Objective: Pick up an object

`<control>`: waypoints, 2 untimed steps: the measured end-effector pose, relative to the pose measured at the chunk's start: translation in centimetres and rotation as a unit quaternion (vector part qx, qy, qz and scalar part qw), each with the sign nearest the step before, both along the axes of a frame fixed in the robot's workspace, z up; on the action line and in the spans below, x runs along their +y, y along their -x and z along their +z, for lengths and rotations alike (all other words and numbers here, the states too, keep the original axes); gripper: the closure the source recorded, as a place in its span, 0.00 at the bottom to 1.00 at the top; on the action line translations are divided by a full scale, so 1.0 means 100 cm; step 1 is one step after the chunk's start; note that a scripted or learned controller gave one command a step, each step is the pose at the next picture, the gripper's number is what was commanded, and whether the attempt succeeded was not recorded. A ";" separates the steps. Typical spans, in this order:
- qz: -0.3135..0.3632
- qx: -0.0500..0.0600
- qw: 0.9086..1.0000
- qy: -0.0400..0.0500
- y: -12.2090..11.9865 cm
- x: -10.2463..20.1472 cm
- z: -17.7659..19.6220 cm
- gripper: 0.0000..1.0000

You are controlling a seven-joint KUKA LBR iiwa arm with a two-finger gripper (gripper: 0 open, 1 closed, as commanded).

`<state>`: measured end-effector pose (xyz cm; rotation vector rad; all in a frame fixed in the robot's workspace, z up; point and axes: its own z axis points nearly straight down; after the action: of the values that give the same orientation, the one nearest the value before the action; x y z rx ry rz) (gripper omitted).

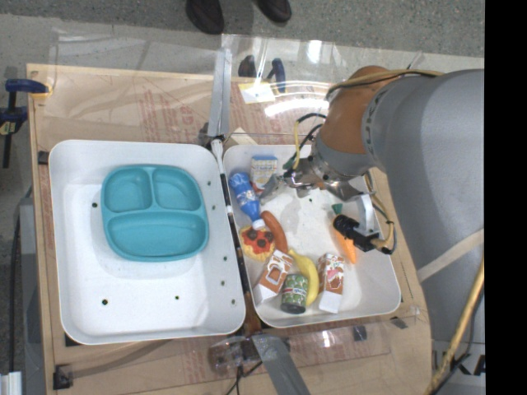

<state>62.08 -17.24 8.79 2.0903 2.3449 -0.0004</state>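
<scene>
Fingers first: you cannot tell from the camera view whether they stand wide or narrow, because the gripper (284, 179) shows as a dark cluster under the grey arm (412, 138) and its tips blur together. You see it low in the right bin (387, 290), near the far left corner, just beside a small white carton (263, 168) and the blue bottle (244, 196). Nothing visible sits between the tips.

Look along the right bin's left side and you find the objects crowded together: the blue bottle lies at a slant, below it a brown sausage-shaped piece (275, 230) and a round orange and red toy (258, 243). Nearer the front edge you see a red and white carton (276, 273), a yellow banana (306, 268), a dark green can (295, 293) and a second carton (332, 280). An orange carrot (345, 243) lies toward the right wall, under the wrist cables.

In the left bin (74, 303) you see a teal divided plate (155, 212), well apart from the gripper.
</scene>
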 end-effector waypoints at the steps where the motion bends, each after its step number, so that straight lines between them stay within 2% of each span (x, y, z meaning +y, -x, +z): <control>1: 0.104 -0.002 0.995 0.004 0.057 0.038 0.002 0.00; 2: 0.105 -0.002 0.995 0.003 0.057 0.037 0.013 1.00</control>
<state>56.38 -13.51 10.04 1.8296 2.5447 -0.0047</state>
